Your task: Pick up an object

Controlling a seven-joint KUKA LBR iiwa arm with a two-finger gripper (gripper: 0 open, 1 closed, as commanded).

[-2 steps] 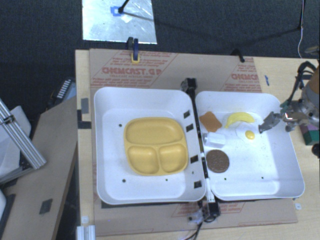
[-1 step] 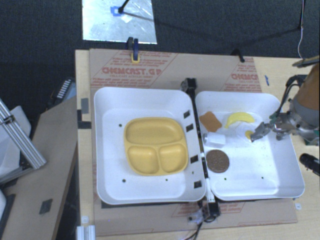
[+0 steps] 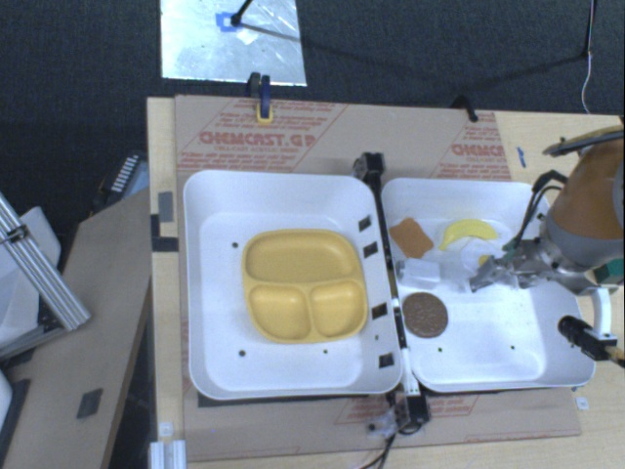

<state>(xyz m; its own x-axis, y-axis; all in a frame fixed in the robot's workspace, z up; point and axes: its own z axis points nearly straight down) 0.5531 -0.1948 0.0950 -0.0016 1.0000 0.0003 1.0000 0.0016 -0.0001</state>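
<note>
Down in the right bin (image 3: 518, 355), the end effector (image 3: 485, 279) hangs low; whether it is wide or narrow cannot be told. A yellow banana (image 3: 471, 231) lies just beyond it, an orange block (image 3: 411, 236) farther to its left, a brown disc (image 3: 425, 315) near its tip. A yellow divided tray (image 3: 298, 283) sits in the left bin (image 3: 210, 262).

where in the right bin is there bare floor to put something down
In the right white bin, the bare floor lies along the near edge, right of the round brown disc and below the gripper. The far left part is crowded: an orange-brown block, a yellow banana-shaped piece and the gripper sit close together. The left white bin holds a yellow divided plate.
</note>
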